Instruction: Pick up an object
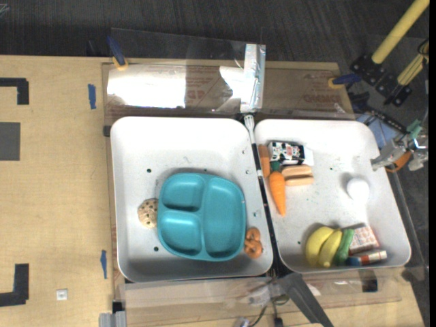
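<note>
Two white bins sit side by side. The left bin (136, 138) holds a teal divided plate (201, 213), a speckled round cookie (147, 212) at the plate's left edge and a small orange lump (253, 242) at its lower right. In the right bin (327, 131) an orange carrot (277, 189) lies along the left wall beside a toy hot dog (298, 174) and a small black-and-white carton (286, 152). A white ball (357, 187) rests toward the right. A yellow banana bunch (322, 244), a green item (345, 242), a small printed box (363, 236) and a red marker (368, 256) crowd the front corner.
A clear plastic sheet with a taped edge (252, 77) stands behind the bins. Yellow poles (405, 22) and cable clutter (402, 148) sit off the right bin's far right corner. Wooden bench top (48, 182) spreads to the left.
</note>
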Available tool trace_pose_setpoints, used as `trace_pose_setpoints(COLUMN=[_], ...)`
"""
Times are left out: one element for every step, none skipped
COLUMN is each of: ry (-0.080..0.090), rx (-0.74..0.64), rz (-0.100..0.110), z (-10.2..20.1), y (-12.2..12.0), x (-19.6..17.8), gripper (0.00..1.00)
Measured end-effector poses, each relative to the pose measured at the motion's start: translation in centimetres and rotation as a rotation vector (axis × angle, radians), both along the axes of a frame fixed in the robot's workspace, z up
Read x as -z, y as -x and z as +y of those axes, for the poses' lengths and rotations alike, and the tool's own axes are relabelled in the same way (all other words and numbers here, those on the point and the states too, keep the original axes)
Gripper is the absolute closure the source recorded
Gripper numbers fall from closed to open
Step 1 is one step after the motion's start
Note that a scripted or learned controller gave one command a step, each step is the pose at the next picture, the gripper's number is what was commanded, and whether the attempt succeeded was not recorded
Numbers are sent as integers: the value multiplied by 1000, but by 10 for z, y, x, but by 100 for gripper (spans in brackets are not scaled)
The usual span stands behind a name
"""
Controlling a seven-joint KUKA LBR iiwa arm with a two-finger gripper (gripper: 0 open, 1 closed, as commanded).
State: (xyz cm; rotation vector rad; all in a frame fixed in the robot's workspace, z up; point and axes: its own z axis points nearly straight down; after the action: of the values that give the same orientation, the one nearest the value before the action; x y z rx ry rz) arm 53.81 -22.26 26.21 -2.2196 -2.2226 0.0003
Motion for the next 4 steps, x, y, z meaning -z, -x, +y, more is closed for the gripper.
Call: trace_pose_setpoints(ry=[-2, -1, -2, 0], rx=[132, 85, -3, 14], rz=[2, 1, 6, -3], z=[44, 55, 102, 68], y=[25, 59, 60, 18], x=[14, 6, 125, 173], gripper=[0, 0, 0, 0])
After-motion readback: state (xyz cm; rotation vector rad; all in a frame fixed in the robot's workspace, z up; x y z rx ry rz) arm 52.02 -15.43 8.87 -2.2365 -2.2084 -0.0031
